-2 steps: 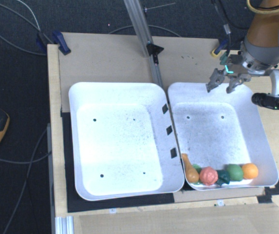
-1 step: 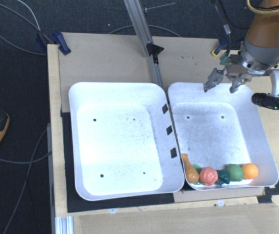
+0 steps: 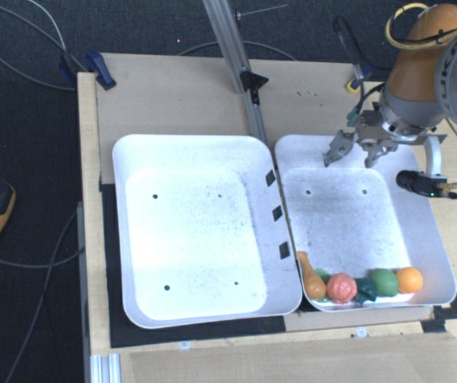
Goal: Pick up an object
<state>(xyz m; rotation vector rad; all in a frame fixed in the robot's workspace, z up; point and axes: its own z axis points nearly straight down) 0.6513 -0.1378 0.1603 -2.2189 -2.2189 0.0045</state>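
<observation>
The grey arm with its orange band (image 3: pixel 423 50) reaches in from the right and hangs its two-finger claw (image 3: pixel 355 155) above the far edge of the right-hand shallow white plastic bin (image 3: pixel 356 214); the two grey fingers (image 3: pixel 337 148) stand spread apart with nothing between them. All the small things to pick lie well apart from the claw, crowded along the near wall of that same bin: a slim orange carrot-shaped piece (image 3: pixel 310 278) tilted against the near left corner, just beside it a round pinkish-red ball (image 3: pixel 340 287), then a dark teal lump (image 3: pixel 367 289) partly hidden behind its neighbours, a round green ball (image 3: pixel 384 282) and, furthest right, a round orange ball (image 3: pixel 409 278). They sit close enough that neighbours seem to touch. The left-hand shallow white plastic bin (image 3: pixel 192 230) lies alongside, its rim meeting the right bin's rim where three small black clips (image 3: pixel 277 211) run down the join. Both bins rest on a pale tan wooden surface (image 3: pixel 180 94), and a slanted grey metal rail (image 3: pixel 230 34) crosses its far side toward the gap between the bins.
</observation>
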